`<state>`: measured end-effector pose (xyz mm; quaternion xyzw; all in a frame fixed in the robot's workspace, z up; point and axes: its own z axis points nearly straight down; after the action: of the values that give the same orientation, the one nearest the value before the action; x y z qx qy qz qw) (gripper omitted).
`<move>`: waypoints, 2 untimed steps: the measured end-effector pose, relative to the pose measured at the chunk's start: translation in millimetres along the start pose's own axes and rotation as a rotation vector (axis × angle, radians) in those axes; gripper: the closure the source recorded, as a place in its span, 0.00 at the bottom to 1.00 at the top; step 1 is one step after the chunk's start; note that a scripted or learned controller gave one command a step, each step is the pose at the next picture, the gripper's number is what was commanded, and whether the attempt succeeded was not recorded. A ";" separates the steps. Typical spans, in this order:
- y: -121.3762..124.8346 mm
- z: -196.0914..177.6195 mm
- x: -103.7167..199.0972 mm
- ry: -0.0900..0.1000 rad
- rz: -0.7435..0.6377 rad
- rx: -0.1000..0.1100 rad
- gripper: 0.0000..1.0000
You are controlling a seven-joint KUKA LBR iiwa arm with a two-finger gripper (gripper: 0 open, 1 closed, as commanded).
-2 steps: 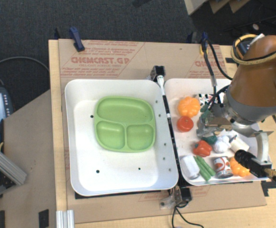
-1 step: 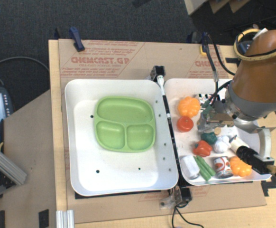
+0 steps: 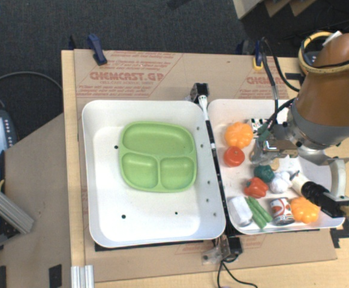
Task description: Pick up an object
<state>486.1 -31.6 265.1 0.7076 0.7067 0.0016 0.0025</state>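
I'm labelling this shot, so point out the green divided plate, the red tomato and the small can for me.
green divided plate point(image 3: 158, 156), camera view, on the ridge between its three compartments.
red tomato point(image 3: 234, 156), camera view, on the middle of its top.
small can point(image 3: 280, 210), camera view, on its side, where the label shows.

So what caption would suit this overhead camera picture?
Robot arm lowers its claw over the right bin of toy food; a green divided plate lies in the left bin.
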 end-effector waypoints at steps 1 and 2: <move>0.6 -10.0 0.1 -0.001 0.000 -0.002 1.00; -8.7 50.3 -24.8 0.002 0.003 0.015 1.00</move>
<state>477.6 -56.5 214.8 0.7086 0.7056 -0.0029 -0.0032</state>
